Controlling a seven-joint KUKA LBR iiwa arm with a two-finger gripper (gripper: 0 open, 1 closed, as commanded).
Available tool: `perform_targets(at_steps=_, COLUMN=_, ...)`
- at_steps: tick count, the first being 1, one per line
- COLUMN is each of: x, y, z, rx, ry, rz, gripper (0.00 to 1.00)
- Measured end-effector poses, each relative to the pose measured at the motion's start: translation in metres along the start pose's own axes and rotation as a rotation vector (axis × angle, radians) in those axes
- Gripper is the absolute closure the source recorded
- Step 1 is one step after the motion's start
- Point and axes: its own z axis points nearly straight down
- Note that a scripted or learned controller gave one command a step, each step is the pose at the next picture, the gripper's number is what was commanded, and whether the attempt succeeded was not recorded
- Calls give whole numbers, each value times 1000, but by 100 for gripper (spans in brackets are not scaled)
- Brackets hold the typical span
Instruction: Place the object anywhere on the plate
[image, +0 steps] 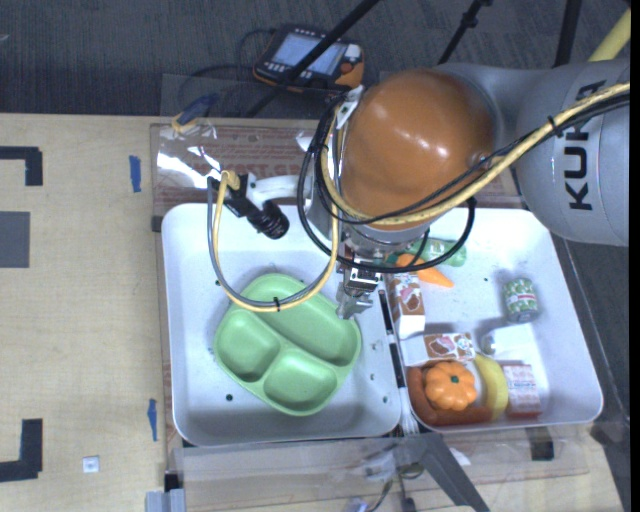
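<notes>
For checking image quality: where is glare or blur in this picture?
Camera view: bright glare on the arm's orange band and on clear plastic film behind the left bin; the green plate is evenly lit and fairly sharp; small packages look soft.

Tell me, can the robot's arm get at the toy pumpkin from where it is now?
Probably yes. The orange pumpkin lies uncovered on top in the right bin, beside a banana, with open space above it. The gripper hangs nearby, over the green plate's right edge.
</notes>
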Motion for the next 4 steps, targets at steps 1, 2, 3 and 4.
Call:
perform_targets(at_steps=1, x=-49, y=22, z=74, rx=-2, ry=-1, rz=-1, gripper=100)
perform_targets(at_steps=2, x=-49, y=22, z=73, rx=-2, ry=-1, rz=-2, gripper=0)
perform_targets(at_steps=3, x=-3, y=102, z=56, rx=1, ry=2, rz=128, gripper=0)
perform_targets(at_steps=4, x=-3, y=98, z=49, rx=6, ry=-1, rz=127, gripper=100)
